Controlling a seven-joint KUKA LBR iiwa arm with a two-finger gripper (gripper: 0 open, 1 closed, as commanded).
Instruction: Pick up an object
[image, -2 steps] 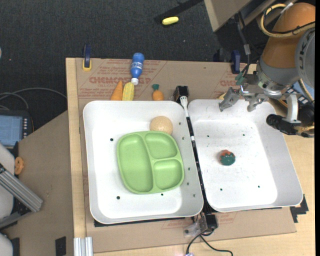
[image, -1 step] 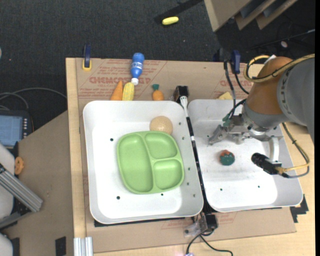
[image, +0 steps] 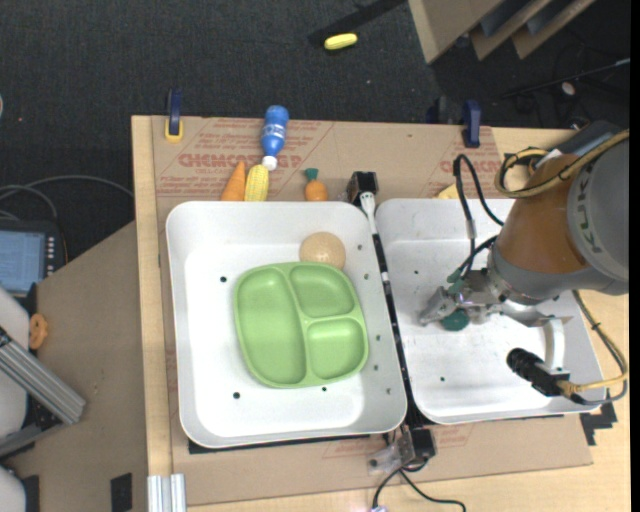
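The arm comes in from the right, its orange band bright above the wrist, and the gripper hangs low over the right bin, near that bin's left-middle. A small teal object sits right at the fingertips, touching or very nearly so; from here I cannot tell whether the fingers are spread or pinched on it, since the metal parts blur together. In the left bin lies a green divided plate with three compartments, and a tan ball rests just beyond its far edge, touching or almost touching it. On the cardboard behind the bins sit a toy corn cob, an orange carrot-like piece, a smaller carrot and a blue-and-white bottle. A yellow object lies on the dark floor beyond.
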